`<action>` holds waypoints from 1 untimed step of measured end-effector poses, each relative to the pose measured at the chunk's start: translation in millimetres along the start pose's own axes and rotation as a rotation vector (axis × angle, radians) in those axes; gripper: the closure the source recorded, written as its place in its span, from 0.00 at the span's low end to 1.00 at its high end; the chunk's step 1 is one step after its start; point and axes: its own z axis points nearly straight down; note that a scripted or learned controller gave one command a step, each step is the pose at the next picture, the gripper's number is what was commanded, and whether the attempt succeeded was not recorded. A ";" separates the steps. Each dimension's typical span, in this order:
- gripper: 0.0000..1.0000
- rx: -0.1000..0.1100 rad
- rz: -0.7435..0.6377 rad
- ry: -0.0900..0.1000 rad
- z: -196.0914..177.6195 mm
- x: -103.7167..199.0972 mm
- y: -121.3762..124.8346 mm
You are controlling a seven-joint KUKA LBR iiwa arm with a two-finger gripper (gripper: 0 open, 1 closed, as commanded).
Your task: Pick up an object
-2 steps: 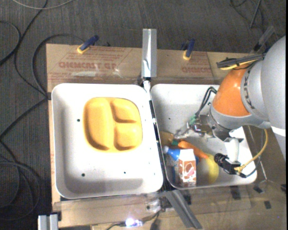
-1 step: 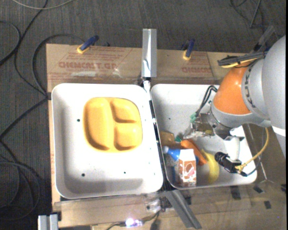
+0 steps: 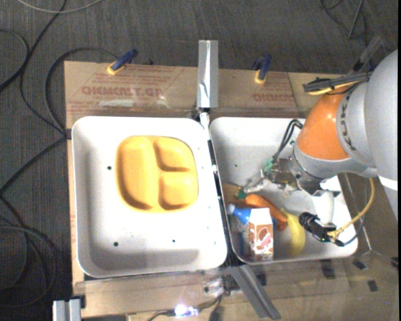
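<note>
L bin [image 3: 93, 246] holds yellow divided tray [image 3: 158, 172]; R bin [image 3: 244, 136] holds carton [image 3: 261, 238], banana [image 3: 295, 234], carrot [image 3: 266, 204] below gripper [image 3: 281, 176], jaw state can't tell.

One camera hung above the bench [image 3: 180, 85] and looked down at a slant, from far enough to take in both white bins whole. The left bin [image 3: 93, 233] sat near the middle of the view and the right bin [image 3: 244, 142] toward its right side, where the arm [image 3: 351, 129] reached in. Dark floor [image 3: 27, 59] with cables framed the top and left.
</note>
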 end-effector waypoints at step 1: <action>0.00 0.006 -0.240 -0.002 -26.0 -15.2 -17.9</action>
